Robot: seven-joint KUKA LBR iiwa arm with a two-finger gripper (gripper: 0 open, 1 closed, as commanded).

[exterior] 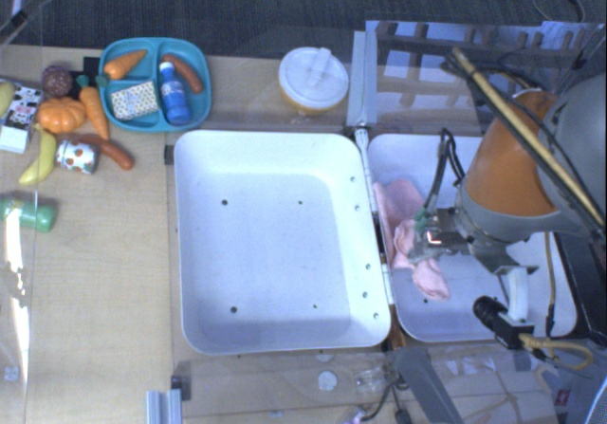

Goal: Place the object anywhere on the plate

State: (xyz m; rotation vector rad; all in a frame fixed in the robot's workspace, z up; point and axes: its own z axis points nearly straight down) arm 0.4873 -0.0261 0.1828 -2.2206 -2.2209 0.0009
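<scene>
Low over the right bin (493, 322), end effector (424, 234) touches pink cloth (410, 232); opening apparently indiscernible.

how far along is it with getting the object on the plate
Nothing looks placed yet. The gripper is down in the right bin at the pink cloth, which lies there crumpled; a grasp can't be confirmed. Left: lifting it and carrying it to the blue plate.

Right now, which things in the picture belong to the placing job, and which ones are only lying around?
Job:
- soft pink cloth in the right white bin
- end effector at that cloth
- blue divided plate

Lying around:
- left white bin
- round white lid
- toy vegetables
- green cylinder
</scene>
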